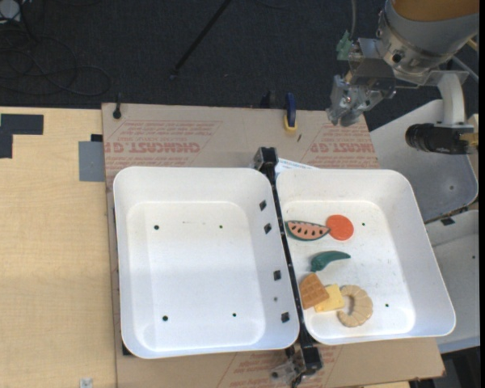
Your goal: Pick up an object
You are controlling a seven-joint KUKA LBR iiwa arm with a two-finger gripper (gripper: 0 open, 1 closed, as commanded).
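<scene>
Toys (331,272) clustered low in right bin (424,217). Gripper (346,108) parked high beyond bin's far rim, well apart from them. Finger state: cannot tell.

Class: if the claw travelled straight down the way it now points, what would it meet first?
Probably the cardboard sheet behind the right bin, not the toys; the claw hangs beyond the bin's far rim, though depth is uncertain.

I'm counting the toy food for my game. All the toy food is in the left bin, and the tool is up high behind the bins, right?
Not quite. The toy food, like the watermelon slice and the orange-red disc, lies in the right bin, not the left bin. The camera view shows this. The tool is indeed up behind the bins.
</scene>
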